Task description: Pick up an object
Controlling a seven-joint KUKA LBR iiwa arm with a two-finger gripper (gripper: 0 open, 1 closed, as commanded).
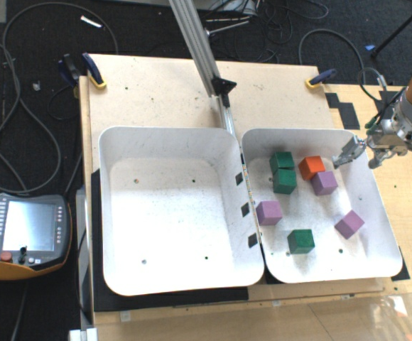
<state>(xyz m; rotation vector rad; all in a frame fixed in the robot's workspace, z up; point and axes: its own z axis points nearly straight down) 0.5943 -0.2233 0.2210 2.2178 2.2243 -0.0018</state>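
- While the arm reaches in from the right, the gripper (pixel 361 155) hangs over the right bin's (pixel 387 251) upper right rim, fingers spread apart and grasping nothing.
- Nearest object: orange block (pixel 311 166), lying in the right bin just beside the gripper, touching a purple block (pixel 324 182).
- Orange block looks roughly cubic; no long axis can be told, edges slightly askew to the bin walls.
- Green blocks (pixel 283 171) lie left of it, well apart from the left bin (pixel 121 155).
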